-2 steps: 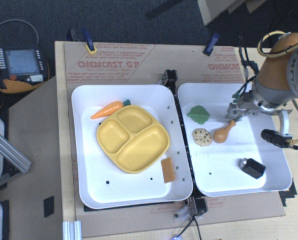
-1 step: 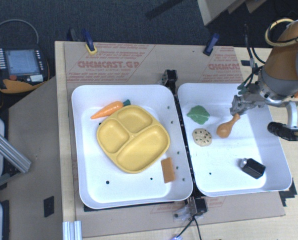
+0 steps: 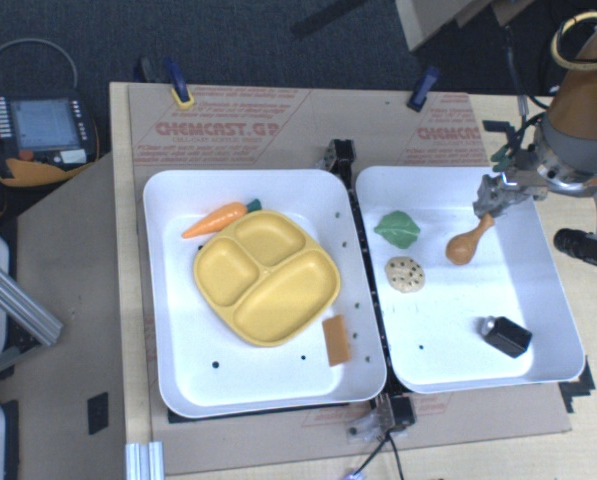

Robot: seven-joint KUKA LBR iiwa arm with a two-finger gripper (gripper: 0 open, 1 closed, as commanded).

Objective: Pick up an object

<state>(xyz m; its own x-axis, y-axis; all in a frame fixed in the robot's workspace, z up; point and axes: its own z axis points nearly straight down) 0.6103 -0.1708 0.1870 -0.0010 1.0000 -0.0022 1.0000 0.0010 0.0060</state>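
Note:
In the right bin lie a brown wooden spoon-like piece, a green leafy piece, a speckled cookie and a small black block. My gripper hangs over the bin's upper right part, right at the thin upper end of the wooden piece. The thick round end of that piece rests on the bin floor, below and left of the gripper. From this slant I cannot make out whether the handle is gripped.
The left bin bears a yellow divided plate, an orange carrot at its upper left and a tan block at its lower right. A black clamp sits between the bins at the back.

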